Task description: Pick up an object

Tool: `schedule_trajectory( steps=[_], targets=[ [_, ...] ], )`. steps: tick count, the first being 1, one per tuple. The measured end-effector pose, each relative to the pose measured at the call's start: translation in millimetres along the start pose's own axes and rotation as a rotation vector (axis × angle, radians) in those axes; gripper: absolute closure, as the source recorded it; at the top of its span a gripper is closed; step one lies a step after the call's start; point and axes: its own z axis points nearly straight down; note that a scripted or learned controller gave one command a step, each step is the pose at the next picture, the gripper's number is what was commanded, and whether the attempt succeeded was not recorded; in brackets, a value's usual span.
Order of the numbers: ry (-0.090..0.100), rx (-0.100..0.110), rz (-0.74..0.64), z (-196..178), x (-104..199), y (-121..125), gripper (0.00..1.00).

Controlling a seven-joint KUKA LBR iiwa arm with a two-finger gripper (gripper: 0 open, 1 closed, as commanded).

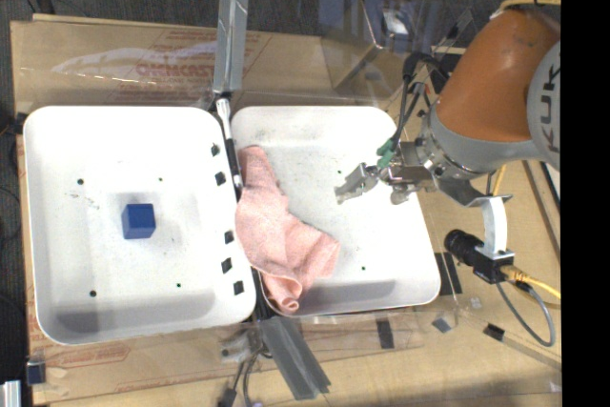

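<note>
- The arm [496,81], grey with its orange band, reaches in from the right. Its wrist is just above the right rim of the right bin [381,253].
- The gripper [345,188] points left and hangs over the bare white floor of the right bin, about midway across and a little toward the far side. I cannot tell from here whether it is open or closed, as its tip is a small grey jumble at this angle.
- A pink cloth [281,234] lies crumpled in the right bin against the left wall. It begins toward the far-left corner and runs nearer along that wall. From there it widens out toward the middle and ends in a fold by the near wall. Its left edge looks to ride up onto the rim between the bins.
- The gripper and the cloth are apart. The cloth lies to the left and nearer, with white floor showing between the two.
- A blue cube [139,220] sits alone in the left bin [57,138]. It rests flat on the floor, somewhat left of centre and well apart from every wall.
- A few small dark dots mark the left bin's floor around the cube.
- A row of small black clips [227,238] runs along the seam where the two bins meet.
- Both bins rest side by side on a brown bench [114,52]. A grey tape strip [232,38] runs off from the seam on the far side.
</note>
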Motion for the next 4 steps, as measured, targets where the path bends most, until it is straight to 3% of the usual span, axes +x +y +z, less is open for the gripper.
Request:
schedule_trajectory(
  steps=[1,2,3,4],
  targets=[
    [0.001,0.001,-0.040,107,-9,22,0.00],
    [0.001,-0.003,-0.180,195,-48,23,0.00],
    [0.001,-0.001,-0.277,196,12,6,0.00],
    [0.001,-0.001,-0.281,186,11,7,1.00]
  ],
)
